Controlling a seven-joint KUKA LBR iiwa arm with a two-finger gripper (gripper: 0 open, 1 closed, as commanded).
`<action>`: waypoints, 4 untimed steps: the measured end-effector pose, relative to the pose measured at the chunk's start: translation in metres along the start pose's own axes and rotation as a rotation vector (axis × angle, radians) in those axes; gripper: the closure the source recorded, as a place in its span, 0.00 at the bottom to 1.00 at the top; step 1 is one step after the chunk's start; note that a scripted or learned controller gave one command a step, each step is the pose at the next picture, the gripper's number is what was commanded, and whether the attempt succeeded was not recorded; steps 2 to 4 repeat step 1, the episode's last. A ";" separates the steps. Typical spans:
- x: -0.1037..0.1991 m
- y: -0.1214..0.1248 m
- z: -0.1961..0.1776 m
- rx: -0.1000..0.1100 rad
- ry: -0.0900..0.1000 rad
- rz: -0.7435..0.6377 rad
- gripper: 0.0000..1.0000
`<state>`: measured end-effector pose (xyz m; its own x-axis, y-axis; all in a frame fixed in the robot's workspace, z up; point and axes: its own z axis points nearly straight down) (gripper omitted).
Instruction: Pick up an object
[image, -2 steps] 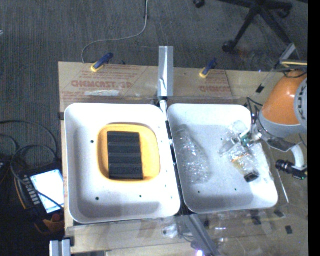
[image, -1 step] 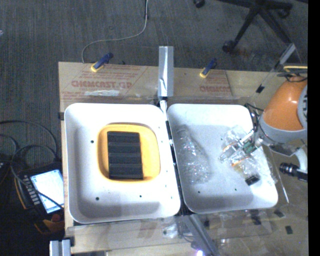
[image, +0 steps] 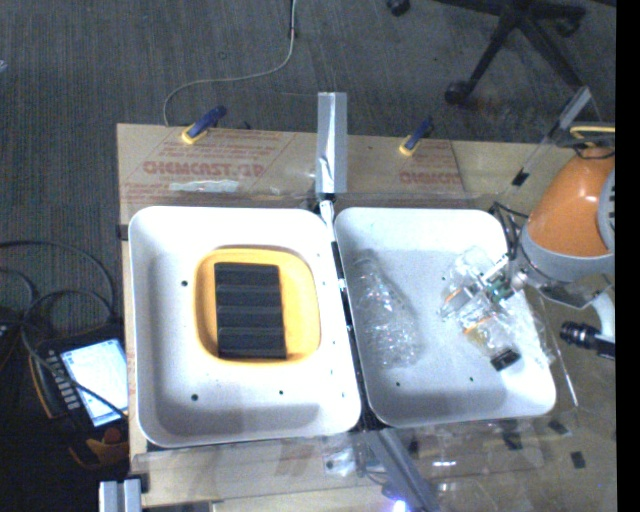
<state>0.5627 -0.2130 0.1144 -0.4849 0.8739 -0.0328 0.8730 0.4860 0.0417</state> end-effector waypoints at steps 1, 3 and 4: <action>0.036 0.040 -0.094 0.039 0.033 -0.047 1.00; 0.036 0.040 -0.094 0.039 0.033 -0.047 1.00; 0.036 0.040 -0.094 0.039 0.033 -0.047 1.00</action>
